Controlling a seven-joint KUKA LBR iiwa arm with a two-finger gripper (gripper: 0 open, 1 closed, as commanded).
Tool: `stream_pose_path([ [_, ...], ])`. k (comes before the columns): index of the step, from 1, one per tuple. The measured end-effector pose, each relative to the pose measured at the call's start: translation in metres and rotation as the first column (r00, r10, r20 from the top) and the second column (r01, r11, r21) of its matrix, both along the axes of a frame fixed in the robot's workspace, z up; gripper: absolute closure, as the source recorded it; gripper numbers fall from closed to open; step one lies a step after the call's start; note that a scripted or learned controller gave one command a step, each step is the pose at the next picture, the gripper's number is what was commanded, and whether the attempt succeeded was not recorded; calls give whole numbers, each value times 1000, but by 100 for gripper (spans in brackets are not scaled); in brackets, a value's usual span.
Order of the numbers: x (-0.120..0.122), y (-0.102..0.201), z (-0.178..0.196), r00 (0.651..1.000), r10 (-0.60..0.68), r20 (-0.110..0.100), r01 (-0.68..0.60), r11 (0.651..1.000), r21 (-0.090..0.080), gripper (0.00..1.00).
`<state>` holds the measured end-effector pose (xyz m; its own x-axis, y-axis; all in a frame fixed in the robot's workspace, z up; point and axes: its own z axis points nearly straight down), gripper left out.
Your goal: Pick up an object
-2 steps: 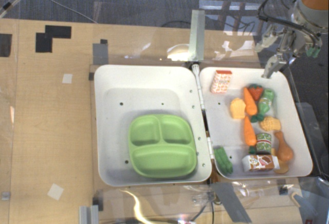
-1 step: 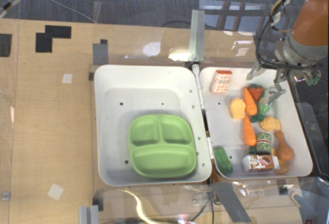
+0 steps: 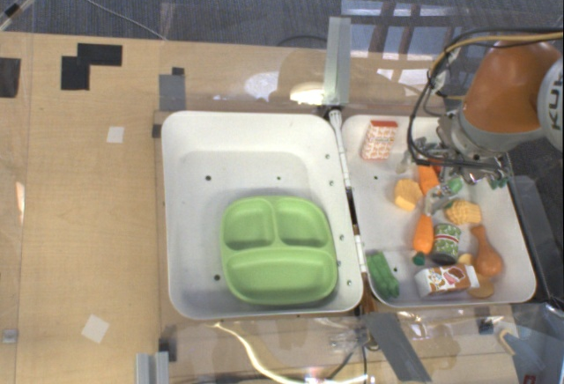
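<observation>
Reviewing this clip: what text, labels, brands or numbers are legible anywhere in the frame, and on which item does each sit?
None reads clearly.
Red-and-white packet in the right bin: printed pattern, too blurred to read.
Small can: label too small to read.
Small carton at the bin's front: printing blurred.
Arm, far right: part of a dark letter, cut off by the frame.
Green divided plate: no text.

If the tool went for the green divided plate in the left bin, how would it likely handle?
The green divided plate looks like moulded plastic, so probably stiff and light. It lies flat in the left bin, so it should slide rather than tip or roll. Its low, rounded rim may offer little to pinch; its glossy surface could be slippery.
</observation>
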<state>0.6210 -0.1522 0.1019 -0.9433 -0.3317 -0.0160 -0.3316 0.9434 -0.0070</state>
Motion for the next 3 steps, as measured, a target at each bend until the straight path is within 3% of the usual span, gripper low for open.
stream_pose_path([
  [1, -70, 8, -12, 999, -53, -2, 53, 999, 1, 0],
  [2, -90, 13, -8, 997, -78, 21, 79, 997, -2, 0],
  [3, -107, 22, -10, 998, -59, 8, 59, 998, -2, 0],
])
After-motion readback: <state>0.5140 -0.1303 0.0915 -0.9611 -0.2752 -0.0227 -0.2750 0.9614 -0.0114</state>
